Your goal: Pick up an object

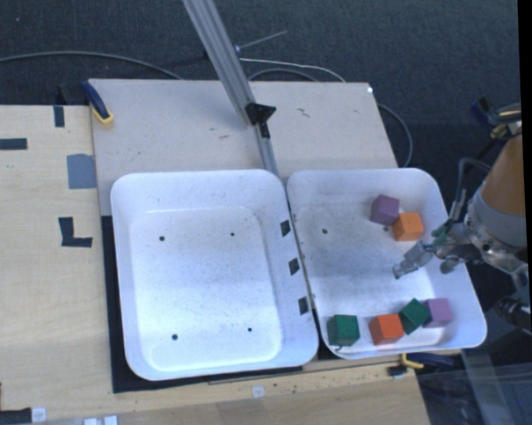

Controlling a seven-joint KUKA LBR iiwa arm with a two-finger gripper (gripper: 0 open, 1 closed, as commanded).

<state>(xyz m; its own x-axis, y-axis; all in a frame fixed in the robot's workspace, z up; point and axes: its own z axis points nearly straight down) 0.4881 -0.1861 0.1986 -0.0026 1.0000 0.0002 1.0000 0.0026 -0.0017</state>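
Observation:
The right white bin (336, 204) holds several small cubes. A purple cube (385, 209) and an orange cube (408, 226) touch near its far right. Along its near wall lie a green cube (343, 328), an orange cube (385, 328), a dark green cube (415, 314) and a light purple cube (439, 311). My gripper (420, 262) hangs over the bin's right side, between the two groups of cubes. It looks open, with nothing between its fingers (407, 265). The arm's orange band (511, 183) shows at the right edge.
The left white bin (127, 257) sits beside the right one, with dark clips (294, 266) along the shared rims. A slanted metal rail (227, 55) rises from the back of the bench. Cables trail across the dark floor behind.

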